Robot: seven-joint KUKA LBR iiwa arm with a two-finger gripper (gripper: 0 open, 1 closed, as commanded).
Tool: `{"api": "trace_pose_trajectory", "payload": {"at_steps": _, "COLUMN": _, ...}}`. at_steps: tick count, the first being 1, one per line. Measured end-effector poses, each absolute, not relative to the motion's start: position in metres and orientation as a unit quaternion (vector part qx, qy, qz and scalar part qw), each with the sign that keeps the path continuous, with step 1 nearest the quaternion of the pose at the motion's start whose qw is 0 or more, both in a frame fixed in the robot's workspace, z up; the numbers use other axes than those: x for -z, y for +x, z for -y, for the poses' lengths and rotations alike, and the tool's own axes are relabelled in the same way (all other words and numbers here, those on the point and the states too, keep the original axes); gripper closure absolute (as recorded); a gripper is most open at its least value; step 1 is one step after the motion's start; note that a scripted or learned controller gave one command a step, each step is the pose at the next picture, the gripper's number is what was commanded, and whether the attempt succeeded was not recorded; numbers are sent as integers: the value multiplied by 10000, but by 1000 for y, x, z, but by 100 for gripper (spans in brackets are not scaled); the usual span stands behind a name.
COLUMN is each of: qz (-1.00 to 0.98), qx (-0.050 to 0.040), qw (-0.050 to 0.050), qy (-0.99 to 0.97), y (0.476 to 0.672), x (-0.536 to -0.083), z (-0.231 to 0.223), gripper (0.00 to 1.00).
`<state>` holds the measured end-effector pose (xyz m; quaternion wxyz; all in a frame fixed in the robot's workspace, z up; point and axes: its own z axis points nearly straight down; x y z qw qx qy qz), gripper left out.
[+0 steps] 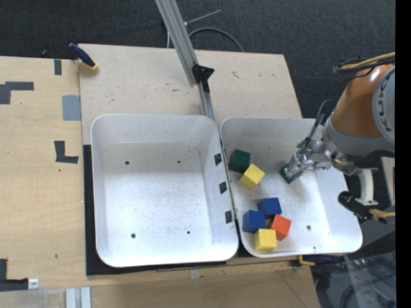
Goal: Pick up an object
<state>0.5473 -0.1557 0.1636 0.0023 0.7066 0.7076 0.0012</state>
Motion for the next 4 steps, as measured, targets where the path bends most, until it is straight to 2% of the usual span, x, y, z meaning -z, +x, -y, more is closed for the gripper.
{"api": "trace_pose_trajectory", "payload": {"at_steps": 1, "qz": -7074, "qx": -8, "qw": 18, "qy": 7068, "y": 545, "x": -208, "z": 160, "gripper": 100}}
{"api": "trace_pose_trajectory", "payload": {"at_steps": 2, "qz": -7079, "qx": -13, "qw": 27, "qy": 7063, "y": 553, "x": -269, "z": 159, "gripper": 100}}
{"api": "trace_pose_trajectory", "payload": {"at_steps": 4, "qz": -7092, "qx": 6, "qw": -16, "qy": 7050, "y": 546, "x": -243, "z": 47, "gripper": 100}}
